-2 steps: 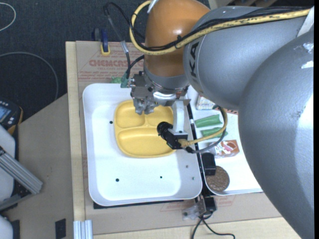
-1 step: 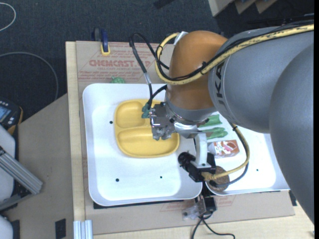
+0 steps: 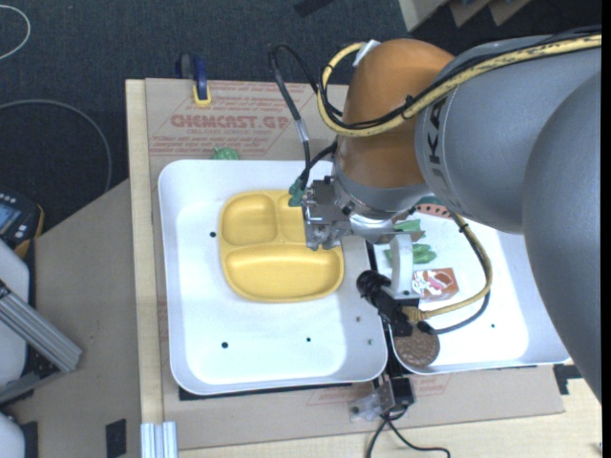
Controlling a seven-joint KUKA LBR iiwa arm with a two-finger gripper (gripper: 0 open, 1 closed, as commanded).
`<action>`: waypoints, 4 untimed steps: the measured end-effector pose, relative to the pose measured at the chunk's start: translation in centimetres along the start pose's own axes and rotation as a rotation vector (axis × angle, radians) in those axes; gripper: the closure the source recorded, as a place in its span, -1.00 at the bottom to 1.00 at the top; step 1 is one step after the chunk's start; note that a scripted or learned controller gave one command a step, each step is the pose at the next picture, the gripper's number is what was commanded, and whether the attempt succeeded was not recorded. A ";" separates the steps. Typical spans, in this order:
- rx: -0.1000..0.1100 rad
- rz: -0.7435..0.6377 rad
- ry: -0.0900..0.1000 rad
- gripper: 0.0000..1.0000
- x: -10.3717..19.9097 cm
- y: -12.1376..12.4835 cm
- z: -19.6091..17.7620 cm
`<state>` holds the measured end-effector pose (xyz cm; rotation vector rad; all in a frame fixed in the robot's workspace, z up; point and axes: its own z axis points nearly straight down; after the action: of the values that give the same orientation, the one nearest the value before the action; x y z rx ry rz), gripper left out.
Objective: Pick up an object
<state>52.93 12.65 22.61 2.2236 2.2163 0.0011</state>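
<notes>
A yellow divided plate [image 3: 272, 248] lies in the left bin [image 3: 258, 351], toward its upper middle. My gripper [image 3: 323, 229] hangs over the plate's right rim, close to the wall between the two bins. The arm's orange band [image 3: 387, 122] and grey body cover much of the right bin [image 3: 496, 337]. In that right bin lie a green item [image 3: 417, 253], a small red and white packet [image 3: 434, 281], and a brown round object [image 3: 417, 349] near the front wall.
A black cable [image 3: 391, 305] and a yellow-black cable loop [image 3: 458, 299] hang over the right bin. A cardboard sheet with red print [image 3: 229, 117] lies under the bins. A blue and yellow clamp [image 3: 199, 79] sits at its back edge. Bare white floor fills the left bin's front.
</notes>
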 end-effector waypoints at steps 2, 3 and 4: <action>0.003 0.000 0.001 1.00 -6.6 -1.7 3.8; -0.006 -0.020 0.010 1.00 6.8 -5.2 -4.5; -0.005 0.000 0.002 1.00 2.0 -4.9 -9.9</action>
<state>48.04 14.69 32.47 2.2220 2.2146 0.0097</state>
